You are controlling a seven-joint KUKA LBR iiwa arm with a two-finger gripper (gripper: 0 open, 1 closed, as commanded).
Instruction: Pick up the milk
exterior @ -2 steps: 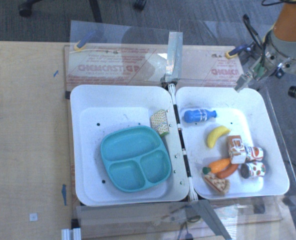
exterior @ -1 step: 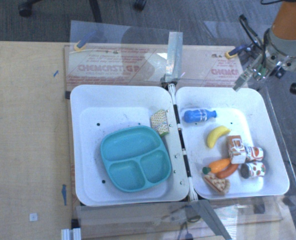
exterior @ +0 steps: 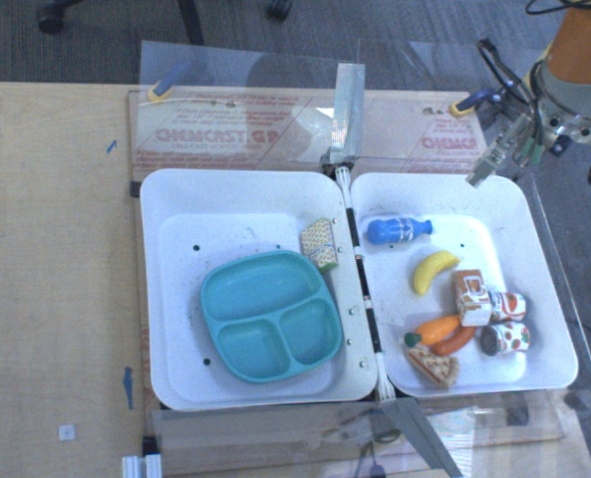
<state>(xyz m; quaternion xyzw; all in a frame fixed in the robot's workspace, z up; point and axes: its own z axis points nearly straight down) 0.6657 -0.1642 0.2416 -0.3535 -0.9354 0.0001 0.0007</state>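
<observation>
Milk (exterior: 471,297): small toy carton, brown-white print, right bin (exterior: 549,267), right of centre, touching red-white can (exterior: 509,307). I judge it light, stiff, flat-sided, likely smooth; best grip across two opposite flat sides, upper body.

Near neighbours: banana (exterior: 433,270), carrot (exterior: 438,329), pizza slice (exterior: 433,365), blue bottle (exterior: 397,230); moulded, glossy.

Left bin (exterior: 165,267): teal divided plate (exterior: 270,315).

Gripper (exterior: 494,160): above right bin's far rim, well apart from milk. Finger state: I cannot tell.

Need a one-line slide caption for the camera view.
Gripper above the right bin's far corner; milk carton lies among toy food, untouched.
</observation>
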